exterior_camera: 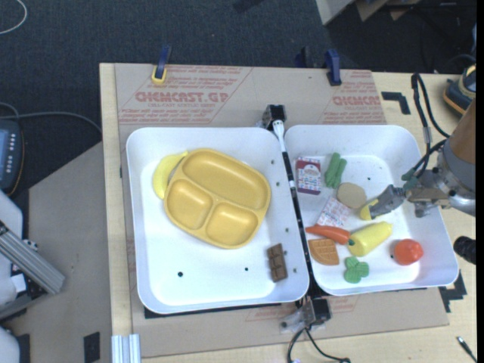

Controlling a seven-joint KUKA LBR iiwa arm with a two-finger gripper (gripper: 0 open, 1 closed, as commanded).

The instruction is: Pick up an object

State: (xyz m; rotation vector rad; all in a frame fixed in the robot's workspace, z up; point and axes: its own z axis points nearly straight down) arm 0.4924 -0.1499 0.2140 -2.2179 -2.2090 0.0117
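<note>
- The grey two-finger tool (386, 200) reaches in from the right over the right shallow white plastic bin (378, 136), its tip low near the middle of that bin.
- How far its fingers are parted cannot be told; they are dark and blurred against the bin floor, and no object can be seen between them.
- The tip sits just beside the round tan disc-shaped toy (351, 195) and just above the yellow toy corn cob (370, 238); whether it touches either cannot be told.
- Other things in the right bin: a small red and white carton (308, 175), a green toy pickle (333, 170), a flat white printed packet (331, 214), an orange toy carrot (328, 233), a tan waffle-patterned toy (325, 252), a green toy broccoli (355, 269) and a red toy tomato (407, 252).
- The left shallow white plastic bin (151, 271) holds a yellow three-compartment plastic tray (217, 197) lying on a yellow plate (162, 175), and a small brown chocolate bar piece (277, 262) near its front right corner.
- Both bins rest on the brown cardboard-covered bench (227, 89).
</note>
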